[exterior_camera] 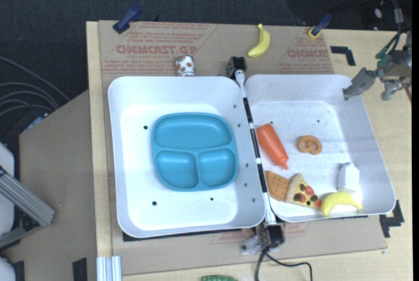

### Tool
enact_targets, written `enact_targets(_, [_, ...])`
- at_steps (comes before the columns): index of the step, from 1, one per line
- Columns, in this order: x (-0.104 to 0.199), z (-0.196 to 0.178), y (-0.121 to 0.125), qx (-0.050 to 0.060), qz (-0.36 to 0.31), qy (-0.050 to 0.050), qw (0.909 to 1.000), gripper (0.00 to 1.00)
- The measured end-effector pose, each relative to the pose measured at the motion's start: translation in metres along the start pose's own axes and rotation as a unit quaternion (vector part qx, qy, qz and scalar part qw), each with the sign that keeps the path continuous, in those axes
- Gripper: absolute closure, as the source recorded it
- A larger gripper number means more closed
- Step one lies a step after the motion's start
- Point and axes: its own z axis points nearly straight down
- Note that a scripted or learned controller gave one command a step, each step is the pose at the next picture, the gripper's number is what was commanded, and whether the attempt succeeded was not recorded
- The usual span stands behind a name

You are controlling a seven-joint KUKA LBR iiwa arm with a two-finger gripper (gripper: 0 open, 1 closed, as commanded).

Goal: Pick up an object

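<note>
The right bin [366,135] holds an orange bottle [272,145], a brown pretzel [309,144], a waffle [277,185], a pizza slice [302,193], a yellow banana [339,203] and a small white block [348,176]. My gripper [368,93] hangs over the bin's far right corner, above the rim and well away from all of these. Its two fingers are spread open with nothing between them.
The left bin [124,142] holds a blue divided plate [194,150]. On the bench behind the bins lie a second banana [259,42] and a small patterned can [185,65]. Blue clips sit at the board's far edge.
</note>
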Motion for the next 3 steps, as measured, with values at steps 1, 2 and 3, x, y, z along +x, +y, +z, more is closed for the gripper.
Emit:
enact_targets(1, [0.035,0.133,0.076,0.001,-0.001,0.0,1.0,0.0])
enact_targets(2, [0.052,0.184,0.076,0.001,0.0,0.0,1.0,0.0])
enact_targets(3, [0.052,0.173,0.077,0.0,-0.001,-0.001,1.0,1.0])
